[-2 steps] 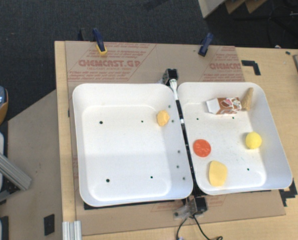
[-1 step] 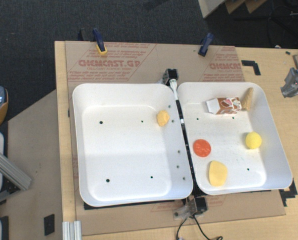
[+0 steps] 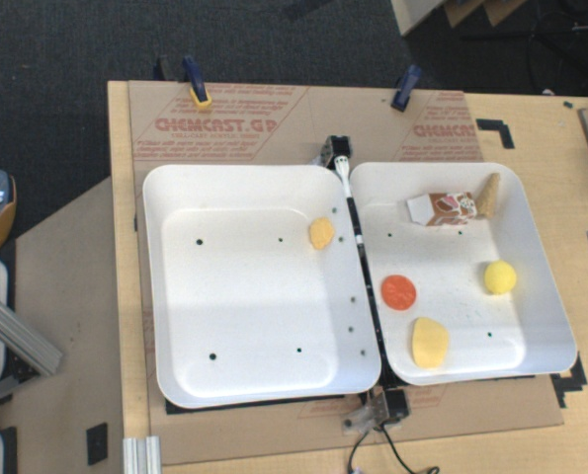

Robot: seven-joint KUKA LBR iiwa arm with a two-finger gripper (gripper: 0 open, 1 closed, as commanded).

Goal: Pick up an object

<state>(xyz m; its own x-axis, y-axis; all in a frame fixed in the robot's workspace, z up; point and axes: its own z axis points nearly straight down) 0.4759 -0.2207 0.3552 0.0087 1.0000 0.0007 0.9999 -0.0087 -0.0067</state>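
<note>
In the left bin (image 3: 244, 363) a small yellow-orange lump (image 3: 320, 233) lies near the right wall. The right bin (image 3: 541, 294) holds a white and red carton piece (image 3: 440, 207) at the back, with a tan cone-like stick (image 3: 487, 195) leaning beside it. A flat red disc (image 3: 399, 292) sits near that bin's left wall. A yellow ball (image 3: 500, 277) rests toward the right side, and a pale yellow rounded block (image 3: 430, 343) lies at the front.
Both bins sit on a brown cardboard sheet (image 3: 274, 117) held by two blue clamps (image 3: 196, 80) at the back edge. A cable and connector (image 3: 382, 413) lie at the front between the bins. Dark floor surrounds the bench.
</note>
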